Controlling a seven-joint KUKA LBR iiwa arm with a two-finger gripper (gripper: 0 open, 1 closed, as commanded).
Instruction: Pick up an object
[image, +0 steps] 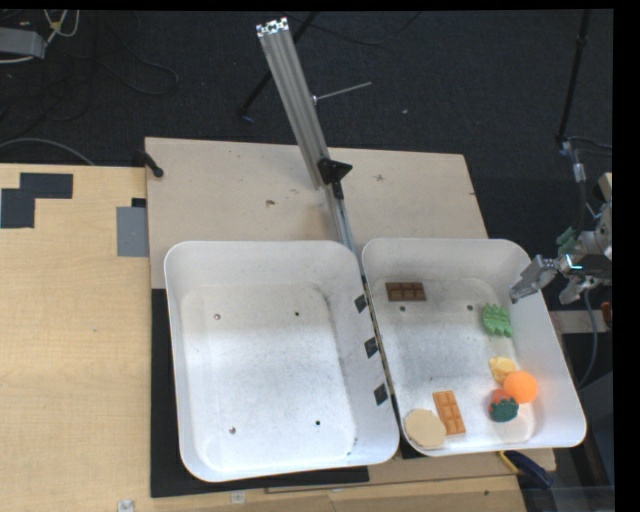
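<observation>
Two shallow white bins sit side by side, the left bin (200, 300) and the right bin (560, 400). In the right one I count seven small things: one brown chocolate bar (406, 292), one green block (496, 320), one yellow piece (502, 367), one orange ball (520, 387), one red-and-green piece (503, 407), one orange waffle-like bar (449, 412) and one tan round disc (426, 429).
</observation>
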